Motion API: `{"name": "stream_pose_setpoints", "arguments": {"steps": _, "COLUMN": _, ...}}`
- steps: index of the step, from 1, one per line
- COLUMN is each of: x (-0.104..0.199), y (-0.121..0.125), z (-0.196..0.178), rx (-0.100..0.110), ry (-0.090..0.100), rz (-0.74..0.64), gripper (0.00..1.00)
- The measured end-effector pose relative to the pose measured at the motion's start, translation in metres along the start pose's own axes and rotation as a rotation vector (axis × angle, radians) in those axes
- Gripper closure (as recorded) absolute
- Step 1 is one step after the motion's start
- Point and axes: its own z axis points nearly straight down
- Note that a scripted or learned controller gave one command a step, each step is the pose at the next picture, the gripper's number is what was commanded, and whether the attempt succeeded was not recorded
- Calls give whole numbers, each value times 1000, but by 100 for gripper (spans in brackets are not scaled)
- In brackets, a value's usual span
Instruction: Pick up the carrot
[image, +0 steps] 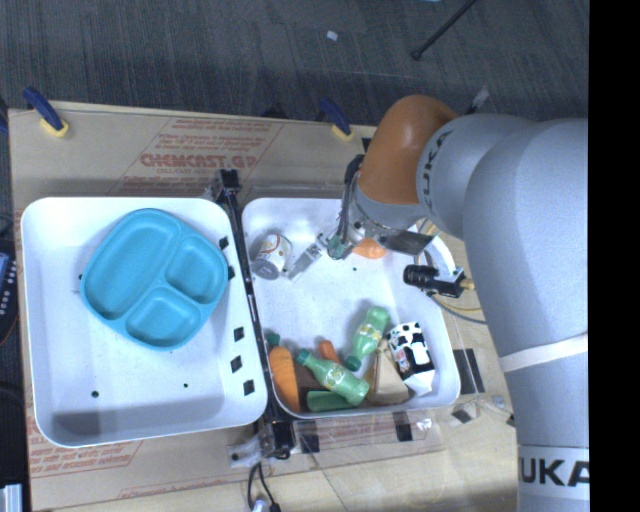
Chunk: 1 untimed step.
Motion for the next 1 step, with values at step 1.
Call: {"name": "stream_pose_setpoints", "arguments": {"steps": 1, "x": -65, "y": -32, "z": -9, "rx": -6, "ry": -10, "rz": 40, "gripper": 0}}
